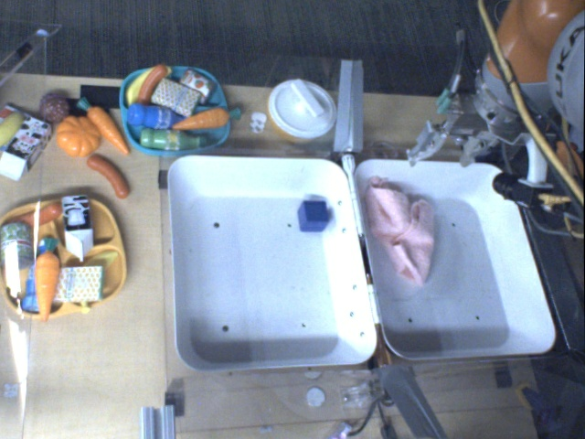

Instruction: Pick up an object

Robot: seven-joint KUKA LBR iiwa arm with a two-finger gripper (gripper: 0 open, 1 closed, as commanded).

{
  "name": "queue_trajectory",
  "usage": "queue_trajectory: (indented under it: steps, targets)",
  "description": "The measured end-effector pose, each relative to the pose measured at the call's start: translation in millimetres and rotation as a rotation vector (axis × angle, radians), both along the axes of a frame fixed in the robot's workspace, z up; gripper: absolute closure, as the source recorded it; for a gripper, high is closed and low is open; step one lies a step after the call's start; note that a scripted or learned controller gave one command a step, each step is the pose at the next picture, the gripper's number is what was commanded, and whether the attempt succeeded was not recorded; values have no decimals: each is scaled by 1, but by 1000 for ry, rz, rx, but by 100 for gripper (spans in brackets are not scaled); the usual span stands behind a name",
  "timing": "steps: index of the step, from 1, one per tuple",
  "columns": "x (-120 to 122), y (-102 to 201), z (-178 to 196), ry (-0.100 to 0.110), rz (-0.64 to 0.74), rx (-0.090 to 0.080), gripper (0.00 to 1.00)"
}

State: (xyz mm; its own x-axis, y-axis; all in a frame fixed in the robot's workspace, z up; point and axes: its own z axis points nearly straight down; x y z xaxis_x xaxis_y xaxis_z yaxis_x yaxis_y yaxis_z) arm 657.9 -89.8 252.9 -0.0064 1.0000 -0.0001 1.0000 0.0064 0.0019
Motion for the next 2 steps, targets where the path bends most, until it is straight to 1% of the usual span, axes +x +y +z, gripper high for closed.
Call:
queue_trajectory:
  steps: [1,2]
  targets:
    - [9,6,36,-4,226,-2,0]
    - [-14,33,-69,0,251,0,0]
